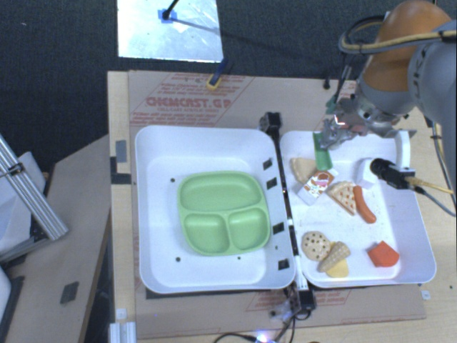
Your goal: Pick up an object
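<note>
Right bin (421,252), near end: cookie (313,244), yellow wedge (335,257) and orange block (384,254) are lying apart; mid-bin, a pizza slice (343,196) is touching a sausage (365,205). Far end: the tool (330,136) is hanging at a green stick (322,151) (grip state cannot be told). Left bin (153,191) is holding a green tray (222,212).

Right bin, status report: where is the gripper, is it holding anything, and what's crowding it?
Gripper low over right bin's far edge, on the green stick; grasp unconfirmed. Sandwich wedge and small carton lie close beside it. Green tray sits in left bin, untouched.
</note>
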Tool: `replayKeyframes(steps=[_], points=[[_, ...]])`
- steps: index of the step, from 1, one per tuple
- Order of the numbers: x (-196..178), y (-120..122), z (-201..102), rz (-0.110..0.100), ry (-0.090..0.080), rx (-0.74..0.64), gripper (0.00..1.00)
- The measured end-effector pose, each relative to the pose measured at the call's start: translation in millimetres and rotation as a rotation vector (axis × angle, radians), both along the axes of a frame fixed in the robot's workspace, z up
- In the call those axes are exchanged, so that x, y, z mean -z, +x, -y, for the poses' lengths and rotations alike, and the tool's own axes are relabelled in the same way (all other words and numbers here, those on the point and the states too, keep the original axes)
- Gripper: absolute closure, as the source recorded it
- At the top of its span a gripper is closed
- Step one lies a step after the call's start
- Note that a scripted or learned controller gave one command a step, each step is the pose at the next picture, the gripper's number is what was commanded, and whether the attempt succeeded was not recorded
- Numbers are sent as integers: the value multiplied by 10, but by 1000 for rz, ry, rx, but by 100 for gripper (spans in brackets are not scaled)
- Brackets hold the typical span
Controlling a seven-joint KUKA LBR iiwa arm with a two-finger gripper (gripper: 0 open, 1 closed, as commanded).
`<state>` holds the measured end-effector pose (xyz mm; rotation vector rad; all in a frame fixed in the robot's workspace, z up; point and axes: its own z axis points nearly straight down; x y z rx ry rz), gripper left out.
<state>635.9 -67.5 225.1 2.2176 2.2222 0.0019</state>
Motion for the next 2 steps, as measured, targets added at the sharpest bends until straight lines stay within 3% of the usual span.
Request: replayKeyframes(steps=[1,2], points=[[106,102,2,0,-1,-3,100],[-91,84,48,2,0,-1,100]])
